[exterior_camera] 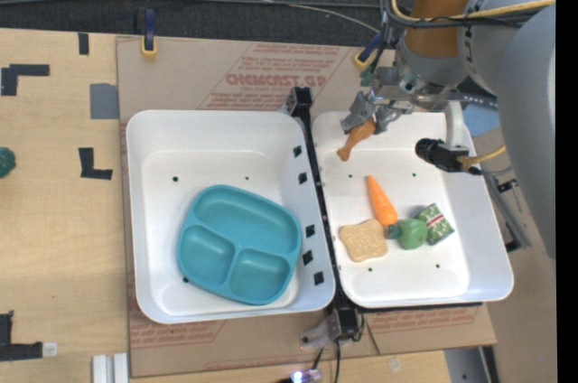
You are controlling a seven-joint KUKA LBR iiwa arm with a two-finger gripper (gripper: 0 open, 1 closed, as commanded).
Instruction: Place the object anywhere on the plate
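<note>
A teal divided plate [239, 244] lies in the left bin [144, 137]. My gripper [368, 121] hangs over the far left corner of the right bin [479, 282], close to the divider between the bins. It is shut on the top end of a small orange-brown stick-shaped object [352, 142]. The object dangles down and to the left, above the bin floor. The plate is well to the left of the gripper and nearer the front.
The right bin holds an orange carrot [381, 199], a slice of toast [363, 240], a green round item [412, 233] and a green-and-white packet [438, 223]. A black clip [299, 102] sits on the rim between the bins. The grey arm [524, 56] fills the right side.
</note>
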